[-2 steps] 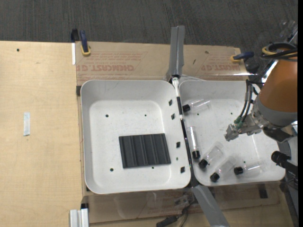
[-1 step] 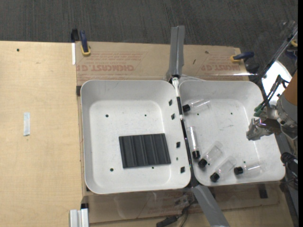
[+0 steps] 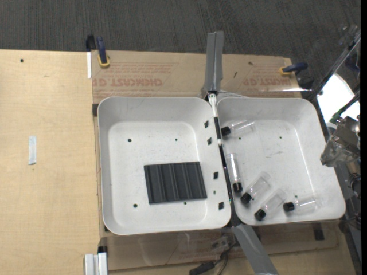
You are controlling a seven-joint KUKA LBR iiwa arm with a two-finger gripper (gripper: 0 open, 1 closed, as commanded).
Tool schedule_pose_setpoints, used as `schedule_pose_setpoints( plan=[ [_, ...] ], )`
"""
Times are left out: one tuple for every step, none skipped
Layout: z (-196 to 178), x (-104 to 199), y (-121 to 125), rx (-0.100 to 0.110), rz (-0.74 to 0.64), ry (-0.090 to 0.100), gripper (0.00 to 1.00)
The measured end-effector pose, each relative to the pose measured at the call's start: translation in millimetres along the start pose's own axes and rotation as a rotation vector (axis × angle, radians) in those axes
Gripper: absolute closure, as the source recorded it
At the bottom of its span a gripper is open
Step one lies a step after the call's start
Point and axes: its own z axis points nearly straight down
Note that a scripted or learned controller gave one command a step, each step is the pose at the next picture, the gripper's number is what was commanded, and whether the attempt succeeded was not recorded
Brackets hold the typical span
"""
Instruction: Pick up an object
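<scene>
Several clear vials with black caps lie in the right bin (image 3: 287, 116). One vial (image 3: 236, 129) lies near the bin's back left corner, and a long one (image 3: 234, 171) rests along the left wall. Another vial (image 3: 257, 188) and two more (image 3: 269, 205) (image 3: 301, 203) are gathered near the front wall. My gripper (image 3: 332, 152) hangs at the right bin's right rim, off to the right of all the vials and apart from them. Nothing shows in its grasp.
The left bin (image 3: 114, 153) holds a black ridged tray (image 3: 174, 182) lying flat near its front. A grey divider bar (image 3: 214, 62) runs between the bins. Clamps (image 3: 101, 53) (image 3: 292, 69) pin the cardboard behind the bins. Bare wooden bench (image 3: 46, 153) lies to the left.
</scene>
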Motion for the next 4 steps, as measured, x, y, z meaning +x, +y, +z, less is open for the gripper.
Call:
schedule_pose_setpoints(
  plan=[
    [20,73,-33,0.001,0.014,0.000,1.00],
    [-25,25,4,0.001,0.552,-0.001,1.00],
    [3,102,-63,0.002,0.649,-0.002,1.00],
    [-42,30,-20,0.001,0.832,-0.001,1.00]
  ],
)
